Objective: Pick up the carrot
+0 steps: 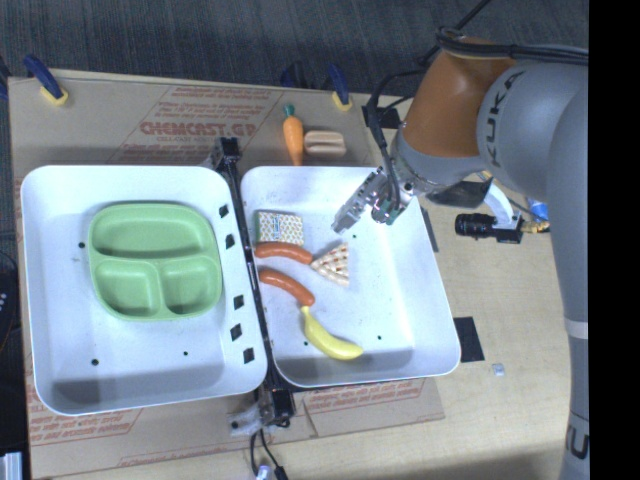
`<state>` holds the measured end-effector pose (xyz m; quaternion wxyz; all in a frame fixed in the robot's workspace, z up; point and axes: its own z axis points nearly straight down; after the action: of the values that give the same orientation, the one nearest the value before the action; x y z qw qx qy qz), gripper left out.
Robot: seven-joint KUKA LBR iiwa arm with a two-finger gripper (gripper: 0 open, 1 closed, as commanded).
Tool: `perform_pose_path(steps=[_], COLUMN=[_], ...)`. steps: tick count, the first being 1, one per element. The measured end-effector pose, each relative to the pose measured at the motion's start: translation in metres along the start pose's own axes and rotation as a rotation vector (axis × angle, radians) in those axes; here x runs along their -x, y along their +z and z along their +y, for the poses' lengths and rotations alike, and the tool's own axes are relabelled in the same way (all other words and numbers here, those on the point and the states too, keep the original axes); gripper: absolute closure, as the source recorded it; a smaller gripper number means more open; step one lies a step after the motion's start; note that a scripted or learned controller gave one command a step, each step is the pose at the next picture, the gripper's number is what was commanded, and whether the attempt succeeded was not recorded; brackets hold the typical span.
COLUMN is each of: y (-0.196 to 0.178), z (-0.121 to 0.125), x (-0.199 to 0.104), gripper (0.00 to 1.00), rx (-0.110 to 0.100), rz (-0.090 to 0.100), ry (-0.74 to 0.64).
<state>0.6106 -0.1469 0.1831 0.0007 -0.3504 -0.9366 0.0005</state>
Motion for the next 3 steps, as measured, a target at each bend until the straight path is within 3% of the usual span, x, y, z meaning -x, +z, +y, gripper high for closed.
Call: perform_pose_path(steps=[1, 2, 3], y=[-0.038, -0.104, -0.055], z=[-0.058, -0.088, -0.055], x=[0.027, -0.004, -0.097], gripper=[1.00, 1.00, 1.00], rx=[0.000, 0.001, 0.000], rz=[-0.003, -0.005, 0.001], ry=[-0.220, -0.450, -0.297])
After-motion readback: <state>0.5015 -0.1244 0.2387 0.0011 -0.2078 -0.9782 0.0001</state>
